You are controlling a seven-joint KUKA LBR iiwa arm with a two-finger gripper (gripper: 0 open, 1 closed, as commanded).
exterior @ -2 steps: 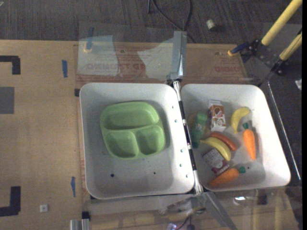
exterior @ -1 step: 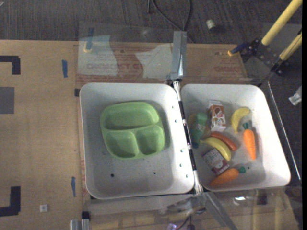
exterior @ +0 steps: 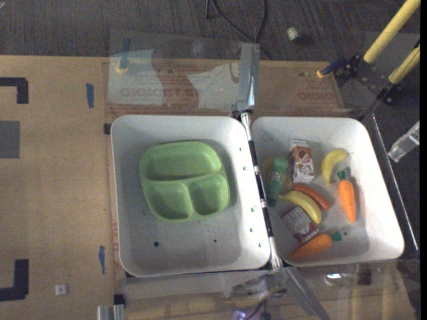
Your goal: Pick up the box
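Camera view: box (exterior: pixel 301 163) lies near right bin's (exterior: pixel 380 179) far edge, seemingly tilted.

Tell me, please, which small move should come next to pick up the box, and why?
Probably bring the arm in over the right bin and above the upright box: it stands among bananas and carrots, and nothing is near it yet.

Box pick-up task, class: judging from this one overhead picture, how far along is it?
Done: nothing visibly. The taller box and the small red box both lie in the right bin among the toy bananas and carrots. In hand: nothing. Left: reaching in, gripping a box and lifting it.
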